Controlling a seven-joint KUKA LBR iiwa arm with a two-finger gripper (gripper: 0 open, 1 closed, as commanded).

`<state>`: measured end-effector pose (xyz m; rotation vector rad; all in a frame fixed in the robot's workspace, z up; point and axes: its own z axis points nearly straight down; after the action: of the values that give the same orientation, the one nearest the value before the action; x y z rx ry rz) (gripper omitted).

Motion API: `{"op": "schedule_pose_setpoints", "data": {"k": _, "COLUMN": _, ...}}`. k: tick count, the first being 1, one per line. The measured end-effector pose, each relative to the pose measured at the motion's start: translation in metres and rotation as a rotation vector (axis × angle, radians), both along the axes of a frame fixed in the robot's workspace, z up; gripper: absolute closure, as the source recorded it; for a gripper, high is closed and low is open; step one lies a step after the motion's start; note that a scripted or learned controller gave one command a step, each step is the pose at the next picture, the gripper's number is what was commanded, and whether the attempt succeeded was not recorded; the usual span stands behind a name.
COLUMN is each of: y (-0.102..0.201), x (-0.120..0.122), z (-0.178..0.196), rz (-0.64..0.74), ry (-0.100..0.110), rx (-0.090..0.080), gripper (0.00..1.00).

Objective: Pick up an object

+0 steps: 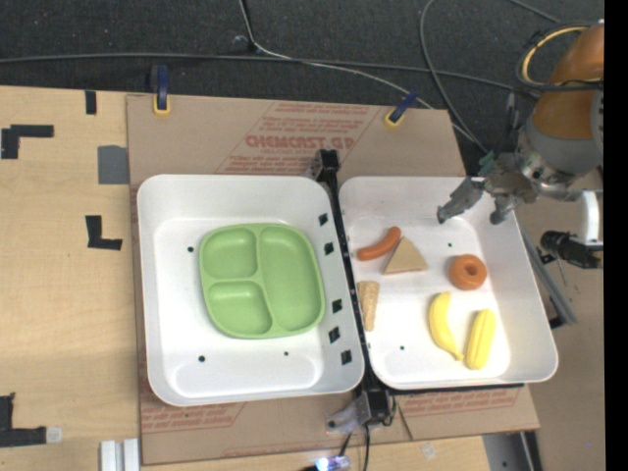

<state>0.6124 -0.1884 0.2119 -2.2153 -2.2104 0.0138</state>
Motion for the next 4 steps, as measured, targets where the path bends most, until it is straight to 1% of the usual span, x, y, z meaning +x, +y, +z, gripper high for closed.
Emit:
{"op": "schedule_pose_setpoints", "data": {"k": 1, "y": 0.0, "x": 0.003, "z": 0.009, "rz": 0.003, "ry": -0.014, "rx": -0.003, "gripper": 0.0}}
{"op": "schedule_pose_setpoints", "data": {"k": 2, "y": 0.0, "x": -0.002, "z": -0.036, "rz": 0.003, "ry": -0.01, "rx": -0.003, "gripper": 0.0}}
{"op": "schedule_pose_setpoints", "data": {"k": 3, "y": 0.0, "x": -0.004, "z": -0.101, "rz": 0.003, "ry": -0.007, "rx": -0.002, "gripper": 0.0}}
{"op": "schedule_pose_setpoints", "data": {"k": 4, "y": 0.0, "x": -0.002, "z": -0.122, "rz": 0.004, "ry": -0.018, "rx": -0.002, "gripper": 0.0}}
